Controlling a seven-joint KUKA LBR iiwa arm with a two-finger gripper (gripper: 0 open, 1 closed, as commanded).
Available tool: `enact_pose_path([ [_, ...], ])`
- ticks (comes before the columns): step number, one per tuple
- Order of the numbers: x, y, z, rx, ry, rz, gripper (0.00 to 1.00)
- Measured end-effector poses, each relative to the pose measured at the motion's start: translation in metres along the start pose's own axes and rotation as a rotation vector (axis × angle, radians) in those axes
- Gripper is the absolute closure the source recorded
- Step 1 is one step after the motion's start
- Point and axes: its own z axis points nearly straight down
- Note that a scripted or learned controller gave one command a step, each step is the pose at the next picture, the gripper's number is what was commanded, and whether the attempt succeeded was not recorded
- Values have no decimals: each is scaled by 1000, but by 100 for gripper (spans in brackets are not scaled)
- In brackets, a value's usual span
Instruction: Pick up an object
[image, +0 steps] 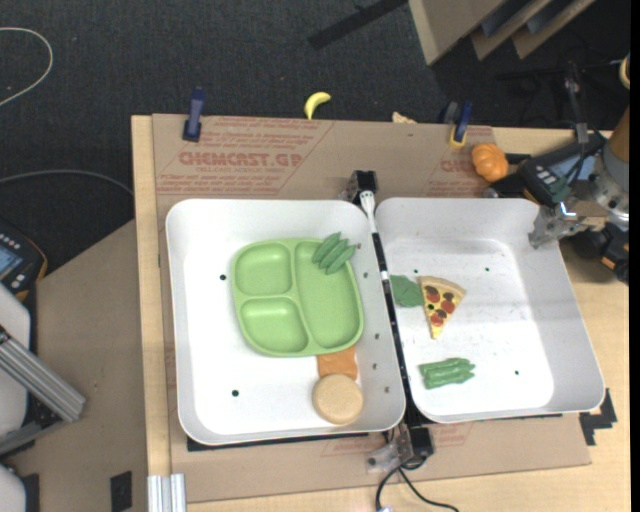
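Camera view | end effector (548, 228) right bin's far-right rim | pizza slice (440, 303) well apart

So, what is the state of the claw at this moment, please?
Claw: at the right bin's far right corner; open or closed cannot be told, and nothing is seen held in it.
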Motion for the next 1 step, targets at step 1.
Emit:
enact_pose_path([
  [1, 0, 5, -14, -1, 0, -1, 100],
])
